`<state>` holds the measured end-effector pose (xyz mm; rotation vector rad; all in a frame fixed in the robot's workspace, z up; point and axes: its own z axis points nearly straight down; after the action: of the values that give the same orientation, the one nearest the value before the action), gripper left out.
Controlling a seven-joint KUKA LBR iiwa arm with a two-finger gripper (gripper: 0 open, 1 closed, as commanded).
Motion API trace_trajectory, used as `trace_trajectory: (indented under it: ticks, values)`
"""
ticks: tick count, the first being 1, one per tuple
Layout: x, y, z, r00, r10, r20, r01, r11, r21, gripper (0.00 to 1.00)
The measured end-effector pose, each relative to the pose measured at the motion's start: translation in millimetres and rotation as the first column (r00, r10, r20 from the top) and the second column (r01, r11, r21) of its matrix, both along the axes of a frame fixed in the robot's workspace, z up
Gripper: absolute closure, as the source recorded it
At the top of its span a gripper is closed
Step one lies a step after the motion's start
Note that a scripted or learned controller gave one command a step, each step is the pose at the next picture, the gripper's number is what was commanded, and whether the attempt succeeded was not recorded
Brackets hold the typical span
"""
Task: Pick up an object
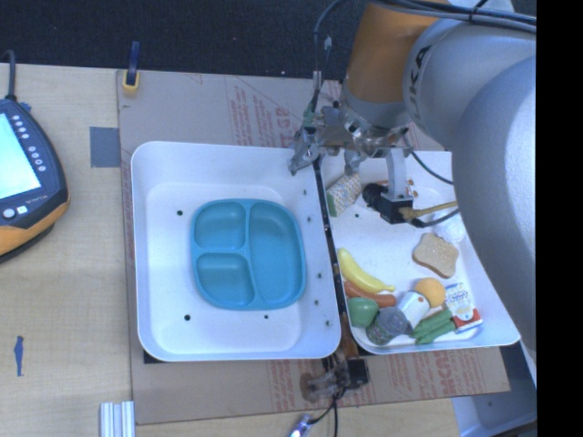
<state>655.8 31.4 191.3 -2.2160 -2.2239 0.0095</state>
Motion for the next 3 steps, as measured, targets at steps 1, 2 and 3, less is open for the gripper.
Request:
trace_trajectory:
  ticks: [1, 2, 3]
  values:
    - [-5, -80, 1, 1.0, -0.002, 0.0, 0.002, 1.0, 0.002, 0.0]
    - [-5, -81, 11, 1.0, 0.0, -0.002, 0.0, 1.0, 0.002, 1.0]
    - [-5, -81, 11, 1.0, 0.001, -0.002, -0.001, 1.0, 0.002, 0.0]
